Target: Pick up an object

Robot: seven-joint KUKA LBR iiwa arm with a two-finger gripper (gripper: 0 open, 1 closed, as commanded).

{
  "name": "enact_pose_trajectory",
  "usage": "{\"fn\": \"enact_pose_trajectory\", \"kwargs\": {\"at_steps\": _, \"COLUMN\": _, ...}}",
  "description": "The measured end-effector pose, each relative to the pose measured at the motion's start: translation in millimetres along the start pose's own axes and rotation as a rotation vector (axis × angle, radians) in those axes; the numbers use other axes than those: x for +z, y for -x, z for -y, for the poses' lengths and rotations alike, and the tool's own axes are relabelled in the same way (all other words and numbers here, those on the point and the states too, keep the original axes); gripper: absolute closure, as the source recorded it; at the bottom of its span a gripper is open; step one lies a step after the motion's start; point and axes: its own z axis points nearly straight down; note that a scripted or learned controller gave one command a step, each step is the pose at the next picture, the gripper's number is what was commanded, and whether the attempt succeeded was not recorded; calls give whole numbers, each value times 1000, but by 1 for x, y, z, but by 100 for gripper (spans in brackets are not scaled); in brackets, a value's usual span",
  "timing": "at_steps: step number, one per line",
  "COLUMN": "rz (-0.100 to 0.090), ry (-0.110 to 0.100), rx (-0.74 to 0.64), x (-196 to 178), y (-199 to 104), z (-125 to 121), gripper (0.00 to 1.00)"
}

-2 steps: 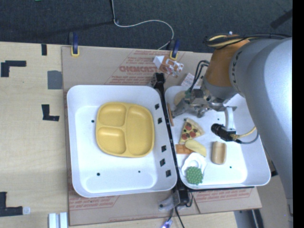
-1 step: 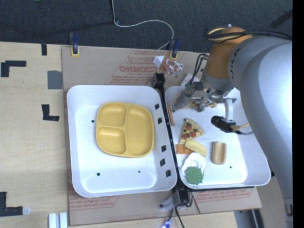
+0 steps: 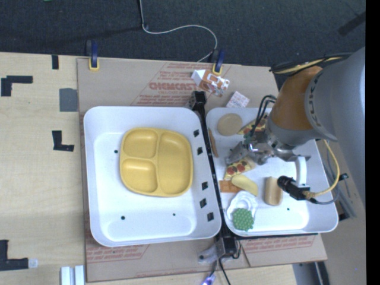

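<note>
Nearby, end effector crowds banana, bread roll, peas.

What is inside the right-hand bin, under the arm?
The right bin holds a tan round disc, a banana, a green pea cluster and a bread-like piece. The gripper and arm cover whatever lies beneath them.

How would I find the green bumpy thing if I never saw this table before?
Look at the right white bin, the one the gripper reaches into. Go to its front edge, near the divider between the bins. There sits the green bumpy thing on a small white dish, the only green item, just below the yellow banana.
</note>
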Motion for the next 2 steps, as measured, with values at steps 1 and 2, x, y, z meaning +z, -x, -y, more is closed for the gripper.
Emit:
{"fn": "enact_pose_trajectory", "kwargs": {"at_steps": 1, "rz": 0, "ry": 2, "rx": -4, "x": 1, "y": -22, "z": 1, "gripper": 0}}
{"fn": "enact_pose_trajectory", "kwargs": {"at_steps": 2, "rz": -1, "ry": 0, "rx": -3, "x": -9, "y": -22, "z": 1, "gripper": 100}}
